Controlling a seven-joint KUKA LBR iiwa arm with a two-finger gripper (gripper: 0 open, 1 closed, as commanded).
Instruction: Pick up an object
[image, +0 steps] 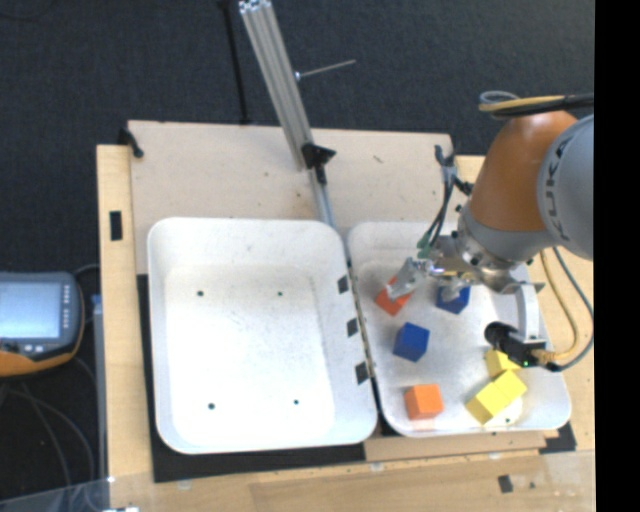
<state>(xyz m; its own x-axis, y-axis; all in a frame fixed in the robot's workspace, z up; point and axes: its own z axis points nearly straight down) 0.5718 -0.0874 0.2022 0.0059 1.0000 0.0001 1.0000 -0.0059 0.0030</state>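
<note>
A bench with two bins (250, 330); the gripper (405, 280) hangs over a red block (390, 298), grip unclear; it may slip.

Two bins sit side by side on the bench (118, 300). The left bin (170, 250) is the bigger one. Five blocks lie in the right bin (372, 240). One block (392, 298) is near the wall between the bins. A second block (411, 341) lies in the middle. A third (424, 401) is at the front. A fourth (497, 396) is in the front right corner. A fifth (453, 297) lies behind the middle one, just under the arm (520, 190).
</note>
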